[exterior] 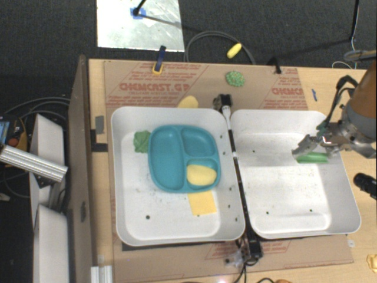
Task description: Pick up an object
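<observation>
In the right bin, near its right wall, lies a long green object. My gripper sits directly over it, its tip against the object's top side, and the arm comes in from the right edge. The left bin holds a teal divided plate with a yellow lump in its lower right compartment. A flat yellow square lies just below the plate, and a green leafy piece lies at the plate's left edge.
Behind the bins, on the cardboard, rest a pale yellow piece and a round green item. A yellow item lies on a cable farther back. A black divider clip joins the bins.
</observation>
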`<control>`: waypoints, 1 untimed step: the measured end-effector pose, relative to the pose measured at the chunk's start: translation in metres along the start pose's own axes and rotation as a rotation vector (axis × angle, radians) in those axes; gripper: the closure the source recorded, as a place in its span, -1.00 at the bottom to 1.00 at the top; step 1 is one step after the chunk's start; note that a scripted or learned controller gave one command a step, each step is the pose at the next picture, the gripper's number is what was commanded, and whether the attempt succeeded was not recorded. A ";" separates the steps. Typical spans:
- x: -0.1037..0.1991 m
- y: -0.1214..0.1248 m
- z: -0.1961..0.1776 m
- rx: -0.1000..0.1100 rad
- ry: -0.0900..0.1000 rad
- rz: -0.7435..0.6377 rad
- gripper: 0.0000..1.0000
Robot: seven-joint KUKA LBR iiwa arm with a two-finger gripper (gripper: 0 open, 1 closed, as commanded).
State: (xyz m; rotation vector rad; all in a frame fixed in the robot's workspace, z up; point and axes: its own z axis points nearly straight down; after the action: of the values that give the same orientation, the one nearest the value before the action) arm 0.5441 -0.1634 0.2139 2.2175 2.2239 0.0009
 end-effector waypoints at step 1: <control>-0.045 0.055 0.070 -0.001 -0.002 0.002 -1.00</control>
State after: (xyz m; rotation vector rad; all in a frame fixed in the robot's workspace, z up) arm 0.5996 -0.2085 0.1437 2.2179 2.2202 -0.0007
